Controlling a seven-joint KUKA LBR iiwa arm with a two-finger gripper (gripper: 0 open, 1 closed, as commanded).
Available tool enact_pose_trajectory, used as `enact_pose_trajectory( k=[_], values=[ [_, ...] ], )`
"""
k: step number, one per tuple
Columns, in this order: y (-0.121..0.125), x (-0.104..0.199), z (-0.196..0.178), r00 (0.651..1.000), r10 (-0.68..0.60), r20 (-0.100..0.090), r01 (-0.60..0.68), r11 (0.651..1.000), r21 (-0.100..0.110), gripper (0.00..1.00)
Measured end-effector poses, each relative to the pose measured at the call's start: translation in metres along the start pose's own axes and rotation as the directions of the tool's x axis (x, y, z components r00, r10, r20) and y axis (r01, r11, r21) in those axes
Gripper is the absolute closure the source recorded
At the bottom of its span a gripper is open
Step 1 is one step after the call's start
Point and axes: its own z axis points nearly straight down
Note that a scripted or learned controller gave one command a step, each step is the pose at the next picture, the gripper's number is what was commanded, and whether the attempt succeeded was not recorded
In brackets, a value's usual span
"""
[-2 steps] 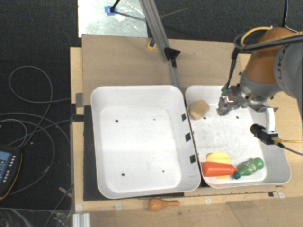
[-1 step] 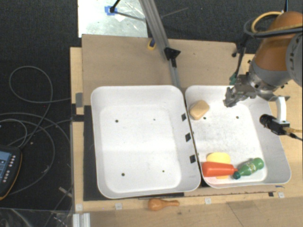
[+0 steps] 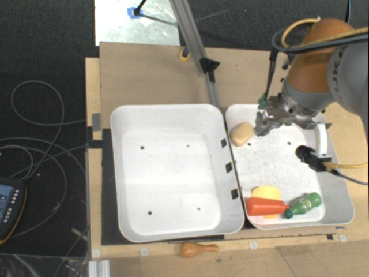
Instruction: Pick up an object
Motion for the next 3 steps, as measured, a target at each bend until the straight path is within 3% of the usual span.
enact_pose_trajectory(
  k=[2,3],
  values=[
    [-0.044,0.096,0.009,1.0,0.001,0.0,-0.001,1.0,0.002,1.0],
    [-0.066,0.15,-0.009,1.0,-0.001,-0.001,0.001,1.0,0.0,1.0]
  ],
)
